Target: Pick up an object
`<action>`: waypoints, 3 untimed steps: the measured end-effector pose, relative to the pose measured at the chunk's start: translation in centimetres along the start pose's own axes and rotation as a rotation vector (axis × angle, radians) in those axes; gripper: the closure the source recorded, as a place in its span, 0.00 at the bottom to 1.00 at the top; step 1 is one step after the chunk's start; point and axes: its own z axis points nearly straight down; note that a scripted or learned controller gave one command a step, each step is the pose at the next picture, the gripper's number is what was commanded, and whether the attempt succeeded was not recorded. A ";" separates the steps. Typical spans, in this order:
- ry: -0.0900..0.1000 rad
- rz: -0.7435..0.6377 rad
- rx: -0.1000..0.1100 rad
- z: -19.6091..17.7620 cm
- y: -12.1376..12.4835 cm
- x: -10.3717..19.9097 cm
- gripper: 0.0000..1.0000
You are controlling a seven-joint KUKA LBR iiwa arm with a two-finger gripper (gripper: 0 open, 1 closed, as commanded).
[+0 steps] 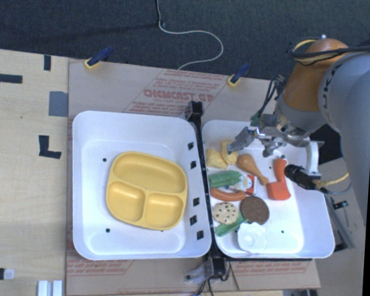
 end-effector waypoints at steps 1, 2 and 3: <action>-0.001 0.000 -0.002 4.6 -0.8 0.1 0.00; -0.003 0.001 -0.008 7.6 -0.7 0.0 0.00; -0.002 0.000 -0.008 6.5 -0.7 0.1 1.00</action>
